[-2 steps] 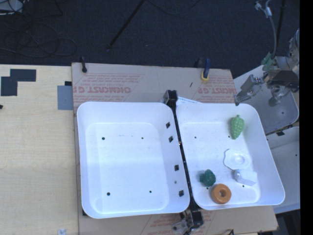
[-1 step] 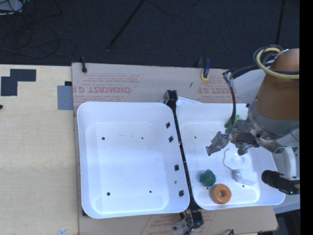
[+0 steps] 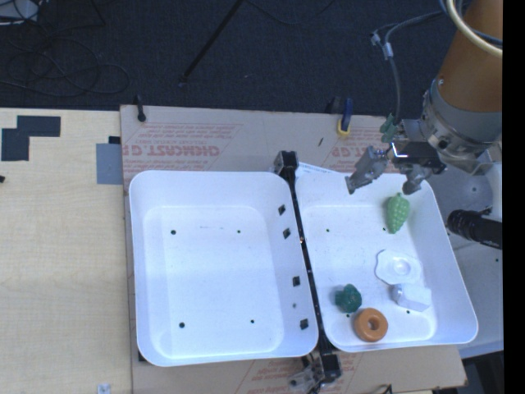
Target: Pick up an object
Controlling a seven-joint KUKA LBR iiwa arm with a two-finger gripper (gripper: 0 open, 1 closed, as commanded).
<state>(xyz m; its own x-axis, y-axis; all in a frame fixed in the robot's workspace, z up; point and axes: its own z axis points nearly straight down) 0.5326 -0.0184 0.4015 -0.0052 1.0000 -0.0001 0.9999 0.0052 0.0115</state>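
Observation:
The right bin (image 3: 459,302) holds a light green bumpy fruit-like toy (image 3: 397,213) near its back right, a white round piece (image 3: 397,267), a grey-white block (image 3: 410,296), a dark green lump (image 3: 349,298) and an orange ring (image 3: 371,325) at the front. My gripper (image 3: 387,177) hangs above the back edge of the right bin, its two fingers (image 3: 362,173) spread apart with nothing between them. The light green toy lies just below the right finger.
The left bin (image 3: 156,220) sits beside the right one, a black divider strip (image 3: 295,245) between them. Both rest on a cardboard sheet (image 3: 213,142). A yellow clamp (image 3: 344,124) stands at the cardboard's back edge. Cables hang near the wrist.

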